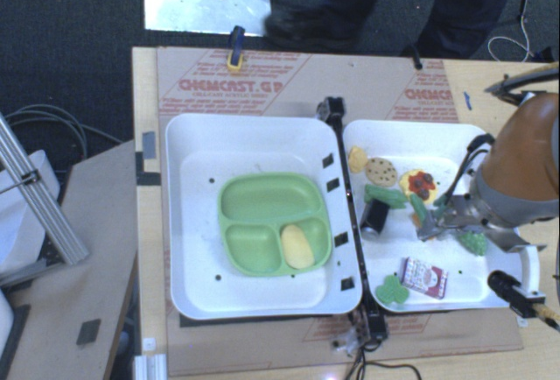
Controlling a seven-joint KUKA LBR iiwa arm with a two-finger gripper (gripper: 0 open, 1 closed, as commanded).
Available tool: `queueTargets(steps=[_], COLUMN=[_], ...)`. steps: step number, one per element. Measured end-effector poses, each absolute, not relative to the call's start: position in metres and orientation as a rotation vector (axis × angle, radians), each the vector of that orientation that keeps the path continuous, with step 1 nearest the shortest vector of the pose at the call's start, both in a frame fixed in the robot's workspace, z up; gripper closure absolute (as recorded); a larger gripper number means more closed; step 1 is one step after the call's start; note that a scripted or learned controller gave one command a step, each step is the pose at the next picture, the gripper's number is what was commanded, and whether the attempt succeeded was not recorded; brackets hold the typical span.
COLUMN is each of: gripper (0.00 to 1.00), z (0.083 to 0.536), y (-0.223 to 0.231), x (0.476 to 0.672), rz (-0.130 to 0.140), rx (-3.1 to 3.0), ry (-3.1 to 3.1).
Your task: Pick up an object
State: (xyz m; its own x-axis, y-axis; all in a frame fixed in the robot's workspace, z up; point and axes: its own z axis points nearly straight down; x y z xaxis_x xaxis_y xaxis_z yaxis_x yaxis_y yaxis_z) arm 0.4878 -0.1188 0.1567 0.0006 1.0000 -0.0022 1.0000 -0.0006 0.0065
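Camera view: the left bin (188,194) holds a green divided tray (262,210) with a yellow lump (297,246) in its lower right compartment, wide white floor around it. Past the black divider (348,212), the right bin (411,135) is crowded: cookie (381,170), black cylinder (375,216), red packet (425,277). My gripper (430,229) sits low among green pieces; I cannot tell its grip.

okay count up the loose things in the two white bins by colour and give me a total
Yellow: 2, one in the green tray, one at the right bin's top left
Tan cookie: 1
Red-and-yellow piece: 1
Black block: 1
Green: 3
Red-and-white packet: 1
Total: 9, tray excluded
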Motion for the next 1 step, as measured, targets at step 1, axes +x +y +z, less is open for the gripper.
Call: queueTargets(steps=[1], gripper=[1.00], z=[0.1870], y=[-0.0556], x=[0.5813], rz=[0.014], rx=[2.201], ry=[2.231])
